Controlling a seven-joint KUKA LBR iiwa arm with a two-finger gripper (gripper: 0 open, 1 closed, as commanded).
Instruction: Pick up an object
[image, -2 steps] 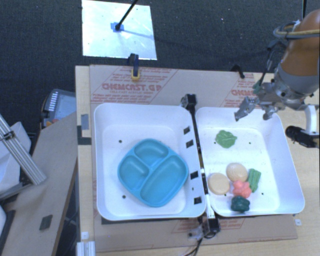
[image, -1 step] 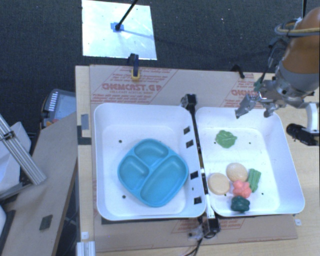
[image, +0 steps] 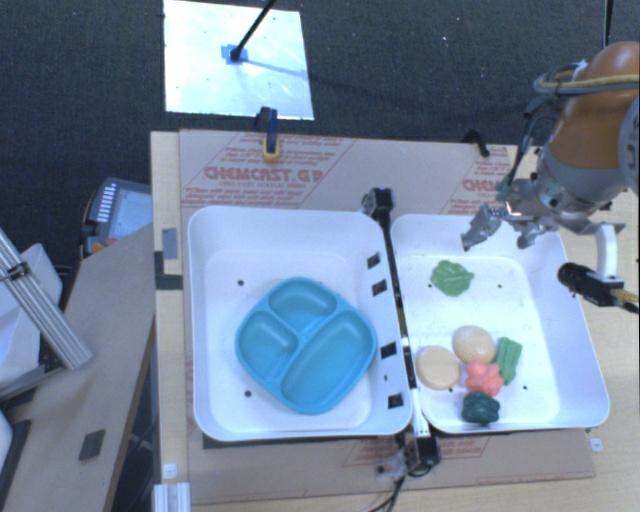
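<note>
A: What is seen on the bench?

B: Two shallow white bins are set side by side on a cardboard sheet (image: 300, 170). In the left bin (image: 215, 300) a blue divided plate (image: 303, 343) is laid flat, with three compartments, nothing being held in them.

A: And the right bin (image: 560, 340)?

B: Toy food is gathered there. A green leafy piece (image: 452, 277) is placed toward the far side, apart from the rest. Nearer, a cluster is formed: a pale egg-shaped piece (image: 474, 345), a flat tan round piece (image: 437, 367) just to its left, a pink lumpy piece (image: 484, 377) touching both, a light green ridged piece (image: 509, 358) on the right, and a dark green piece (image: 480, 407) at the near end.

A: Where is the gripper (image: 505, 228) found?

B: It is held over the far edge of the right bin, on the grey arm with the orange band (image: 600, 110) reaching in from the right. The two fingers (image: 478, 230) are seen spread apart, and nothing is gripped between them. The green leafy piece lies just near and left of the fingertips, not touched by them.

A: Anything else on the bench?

B: A yellow clamp (image: 270, 140) is fixed at the far edge of the cardboard.
</note>
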